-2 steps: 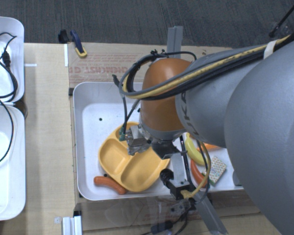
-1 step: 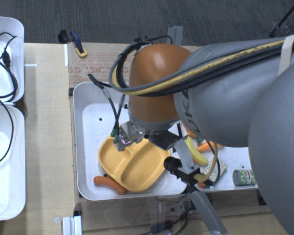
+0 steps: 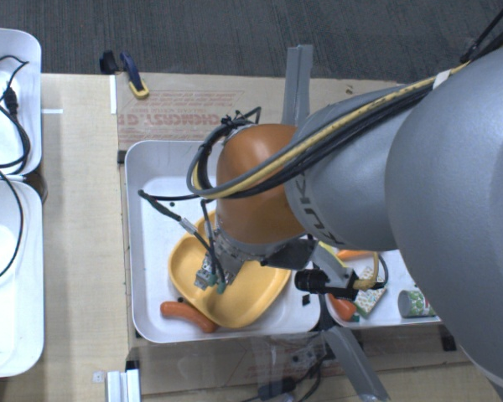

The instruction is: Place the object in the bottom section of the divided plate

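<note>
The gripper [image 3: 210, 279] hangs low over the yellow plate [image 3: 235, 296], its tip above the plate's left half; the fingers are too small and too crowded by cables to tell whether they are apart or together, and nothing can be made out between them. Above it sits the orange band [image 3: 256, 182] of the arm [image 3: 402, 174], whose grey body crosses from the right and hides much of the right-hand bin. Black cables [image 3: 203, 162] loop off the band and trail down toward the gripper. The plate lies tilted in the lower part of the white bin [image 3: 138, 249], its dividers hidden by the wrist, so the sections cannot be told apart. An orange, carrot-like object [image 3: 184, 312] lies on the bin floor at the plate's lower left edge, touching or just beside the rim, outside the plate. Right of the plate, small mixed items [image 3: 360, 296] lie under the arm. A blue and yellow clamp [image 3: 130, 74] rests on the bench [image 3: 84, 224] beyond the bin.
</note>
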Motion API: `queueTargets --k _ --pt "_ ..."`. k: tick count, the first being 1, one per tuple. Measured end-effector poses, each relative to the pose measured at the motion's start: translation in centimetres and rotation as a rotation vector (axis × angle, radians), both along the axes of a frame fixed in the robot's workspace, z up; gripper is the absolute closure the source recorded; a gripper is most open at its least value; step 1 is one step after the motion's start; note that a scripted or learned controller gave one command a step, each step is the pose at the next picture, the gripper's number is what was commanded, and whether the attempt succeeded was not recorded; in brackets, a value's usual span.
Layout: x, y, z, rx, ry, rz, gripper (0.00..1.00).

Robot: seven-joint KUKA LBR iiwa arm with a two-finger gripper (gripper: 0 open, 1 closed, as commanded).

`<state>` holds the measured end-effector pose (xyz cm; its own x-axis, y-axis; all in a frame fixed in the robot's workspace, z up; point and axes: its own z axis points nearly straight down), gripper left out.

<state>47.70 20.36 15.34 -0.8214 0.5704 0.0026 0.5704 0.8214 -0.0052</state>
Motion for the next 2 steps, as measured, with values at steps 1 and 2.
queueTargets --k 1,2 --pt "0.6 1.4 -5.5 0.006 -0.016 -0.033 1.0" --pt "0.1 -4.4 1.0 0.0 -0.005 -0.273 1.0"
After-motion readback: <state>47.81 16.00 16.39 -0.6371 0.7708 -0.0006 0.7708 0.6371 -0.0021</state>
